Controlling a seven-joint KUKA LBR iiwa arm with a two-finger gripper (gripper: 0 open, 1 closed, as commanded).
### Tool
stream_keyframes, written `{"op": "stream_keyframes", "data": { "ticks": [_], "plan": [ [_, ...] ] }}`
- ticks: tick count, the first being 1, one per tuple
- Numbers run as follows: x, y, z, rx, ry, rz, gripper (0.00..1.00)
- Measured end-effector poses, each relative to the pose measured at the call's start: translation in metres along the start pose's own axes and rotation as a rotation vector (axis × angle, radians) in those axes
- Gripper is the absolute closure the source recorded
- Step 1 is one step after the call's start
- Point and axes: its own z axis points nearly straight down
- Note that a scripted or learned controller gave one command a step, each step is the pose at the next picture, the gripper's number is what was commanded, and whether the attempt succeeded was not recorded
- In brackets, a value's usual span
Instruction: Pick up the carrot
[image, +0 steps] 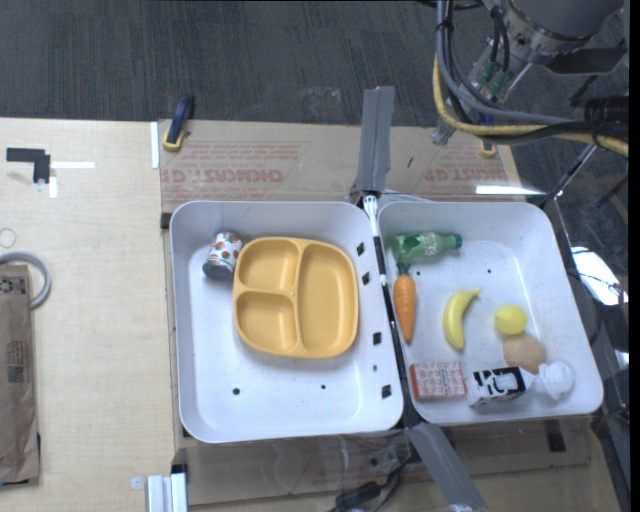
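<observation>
Gripper up and right of the carrot, well apart from it, among grey housing and looped yellow and black cables; whether it is wide or narrow cannot be told, and nothing is seen held.

Left bin, left of the carrot:
- small printed can on its side, far left of the carrot and slightly above.
- yellow divided plate, left of the carrot, across the wall between the bins.

Right bin:
- carrot lies lengthwise against the bin's left wall, green top toward the far side, tip toward the near side.
- green bottle on its side, just above the carrot's top, touching or nearly so.
- red-and-white packet below and slightly right of the carrot's tip.
- banana near the carrot's right, apart from it.
- black-and-white carton below-right.
- lemon right of the banana; tan rounded item just under it.
- white crumpled thing furthest right of the carrot.
</observation>
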Motion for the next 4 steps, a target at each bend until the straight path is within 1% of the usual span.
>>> {"op": "stream_keyframes", "data": {
  "ticks": [1, 2, 3, 4],
  "plan": [
    [0.01, -0.012, -0.019, -0.001, -0.001, 0.086, 1.0],
    [0.009, -0.013, 0.027, 0.0, 0.0, 0.039, 1.0],
    [-0.003, -0.006, -0.019, -0.001, -0.001, 0.014, 1.0],
    [0.03, 0.027, -0.019, -0.001, -0.001, -0.186, 1.0]
  ]
}}
